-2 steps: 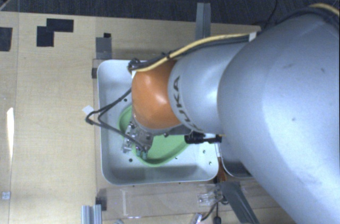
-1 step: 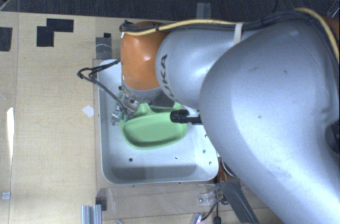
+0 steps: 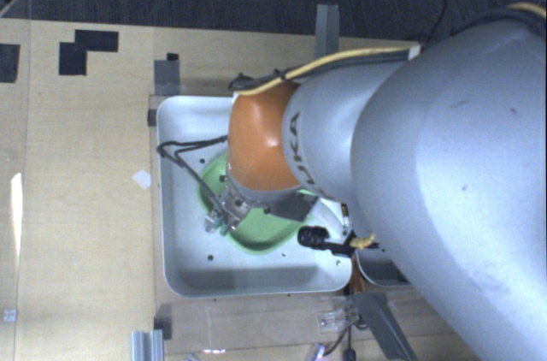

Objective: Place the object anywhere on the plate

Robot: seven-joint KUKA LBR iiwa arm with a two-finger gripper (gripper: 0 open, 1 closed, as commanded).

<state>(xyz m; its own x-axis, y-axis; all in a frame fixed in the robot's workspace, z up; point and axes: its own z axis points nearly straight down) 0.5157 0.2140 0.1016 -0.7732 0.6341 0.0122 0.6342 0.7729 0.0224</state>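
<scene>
Green plate (image 3: pixel 256 238) in white bin (image 3: pixel 184 265).

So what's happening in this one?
The grey arm reaches in from the right over the white bin, its gripper low over the green plate. The arm hides most of the plate, and whether anything is being carried can't be seen from here.

A bulky grey robot arm (image 3: pixel 444 171) with a glossy orange band (image 3: pixel 261 137), dark lettering beside it, a yellowish cable (image 3: pixel 342 60) along its top, and what may be a metal wrist fitting.
</scene>
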